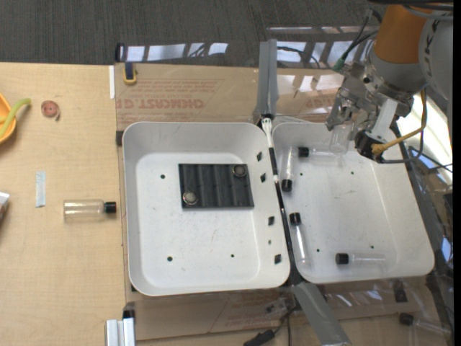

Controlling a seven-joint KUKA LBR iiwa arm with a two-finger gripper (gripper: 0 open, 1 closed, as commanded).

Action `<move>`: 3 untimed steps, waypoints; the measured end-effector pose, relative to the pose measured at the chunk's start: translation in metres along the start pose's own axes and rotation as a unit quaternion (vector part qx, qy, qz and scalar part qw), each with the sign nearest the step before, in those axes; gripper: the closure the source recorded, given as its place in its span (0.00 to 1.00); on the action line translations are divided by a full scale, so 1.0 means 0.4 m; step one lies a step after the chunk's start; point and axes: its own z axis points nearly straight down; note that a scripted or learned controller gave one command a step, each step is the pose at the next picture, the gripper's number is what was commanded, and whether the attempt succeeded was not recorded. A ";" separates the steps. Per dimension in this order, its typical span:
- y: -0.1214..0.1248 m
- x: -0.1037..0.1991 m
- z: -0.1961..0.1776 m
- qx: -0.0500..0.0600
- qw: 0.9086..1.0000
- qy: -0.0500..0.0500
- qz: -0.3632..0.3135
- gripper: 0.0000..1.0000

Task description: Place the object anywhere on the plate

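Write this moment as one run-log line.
gripper: above right bin, far edge | grasp: unclear | black plate: left bin, two small round pieces on it | clear vials: four in right bin | task: not done

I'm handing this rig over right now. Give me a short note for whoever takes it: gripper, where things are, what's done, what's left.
Gripper: over the right bin's far edge, by a clear vial; grasp can't be judged.
Other vials in that bin: left wall, lower left, near edge.
Plate: dark, in the left bin, bearing two small round bits.
Done: no vial on the plate.
Left: pick one, place it there.
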 end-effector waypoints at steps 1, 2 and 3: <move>0.112 -0.021 -0.150 0.000 0.999 0.000 0.045 1.00; -0.098 -0.048 0.159 0.002 1.000 0.000 0.029 1.00; 0.138 -0.182 0.102 0.000 1.000 0.000 0.008 1.00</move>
